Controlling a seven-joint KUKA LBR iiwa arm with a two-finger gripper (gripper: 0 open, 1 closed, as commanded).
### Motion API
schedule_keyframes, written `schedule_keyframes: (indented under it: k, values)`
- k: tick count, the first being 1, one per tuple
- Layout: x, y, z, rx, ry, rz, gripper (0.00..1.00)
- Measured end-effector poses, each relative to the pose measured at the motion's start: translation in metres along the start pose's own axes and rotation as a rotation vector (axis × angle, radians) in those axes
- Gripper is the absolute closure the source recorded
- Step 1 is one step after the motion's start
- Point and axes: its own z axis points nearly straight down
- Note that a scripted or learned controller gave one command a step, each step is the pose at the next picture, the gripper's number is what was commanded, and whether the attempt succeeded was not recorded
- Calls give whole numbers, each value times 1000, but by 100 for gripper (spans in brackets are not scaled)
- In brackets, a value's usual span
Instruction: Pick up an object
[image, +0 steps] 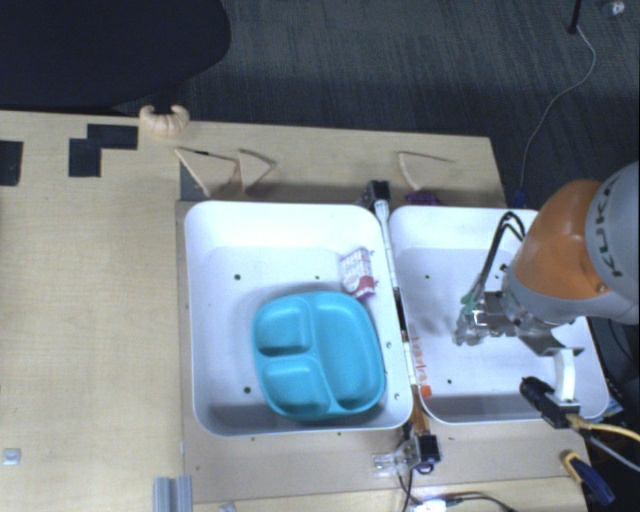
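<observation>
Teal divided tray (318, 353) | left bin (215, 300) | arm (585, 255): "KU" readable

Left white bin (215, 300) holds a turquoise three-compartment plastic tray (318, 352), with a small red-and-white packet (357, 270) just beyond its far edge. Grey arm's gripper (478, 325) sits low inside the right white bin (440, 240).

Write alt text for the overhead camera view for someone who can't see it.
A grey and orange robot arm reaches from the right over the right white bin, its gripper low inside. The left white bin holds a blue divided tray and a small red-and-white packet.
</observation>
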Motion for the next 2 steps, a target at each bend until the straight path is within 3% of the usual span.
schedule_keyframes:
  k: [1,2]
  values:
    - [-46,43,12,0,-1,2,100]
    - [-68,-21,25,2,-1,3,100]
